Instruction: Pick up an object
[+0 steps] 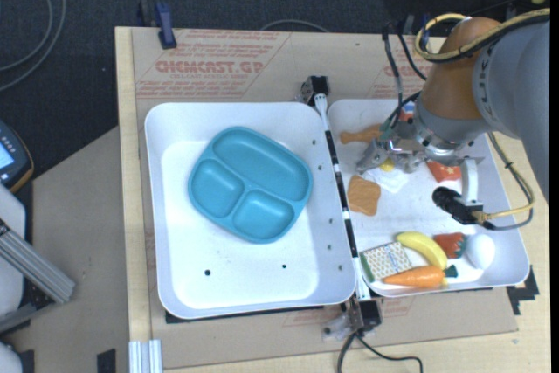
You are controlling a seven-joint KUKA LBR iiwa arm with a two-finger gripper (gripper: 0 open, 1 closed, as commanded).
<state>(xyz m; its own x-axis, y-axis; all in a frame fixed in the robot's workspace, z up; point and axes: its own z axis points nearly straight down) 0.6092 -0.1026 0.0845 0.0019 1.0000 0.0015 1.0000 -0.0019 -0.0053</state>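
My gripper (390, 156) is low in the upper part of the right bin (507, 188), under the grey arm with its orange band. It hovers over a small white piece (391, 181). A tan drumstick-shaped piece (358, 136) lies just to its left, and a brown slice of toast (364, 196) sits below it near the divider. A red piece (442, 171) lies to its right. The wrist hides what is directly under the gripper.
At the right bin's front lie a yellow banana (423, 247), an orange carrot (412, 279), a checkered block (385, 259), a red piece (449, 243) and a white egg (479, 251). The left bin (175, 258) holds a blue divided plate (251, 183).
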